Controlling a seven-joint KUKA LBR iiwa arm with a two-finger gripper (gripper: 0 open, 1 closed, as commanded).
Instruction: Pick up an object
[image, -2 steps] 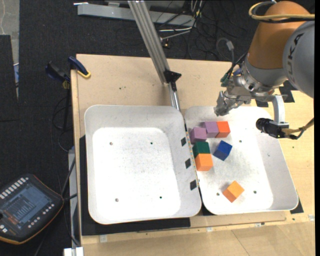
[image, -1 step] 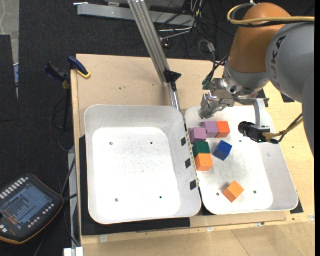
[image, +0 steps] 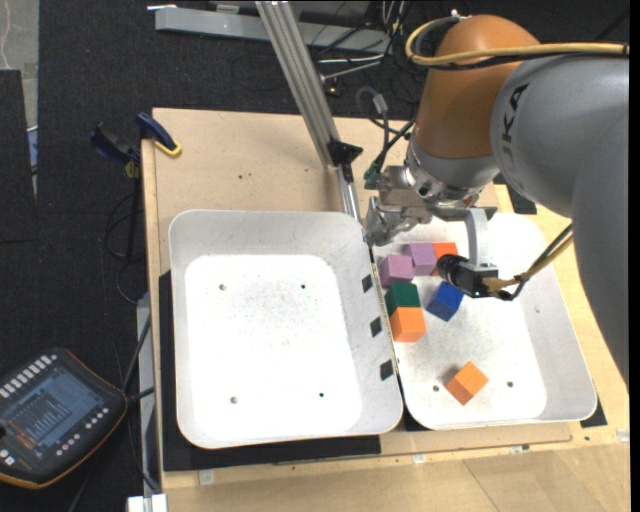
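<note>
Two white bins sit side by side on the desk (image: 250, 160). Left bin (image: 265, 330) comes first, then right bin (image: 520, 370) with purple blocks (image: 398, 267), green block (image: 404, 295), orange block (image: 407, 323), blue block (image: 446, 300), another orange block (image: 466, 383). Hand (image: 385, 228) hovers over the purple blocks.

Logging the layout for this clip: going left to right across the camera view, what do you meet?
Teach pendant → blue clamp → left bin → green block → blue block → lone orange block.
</note>
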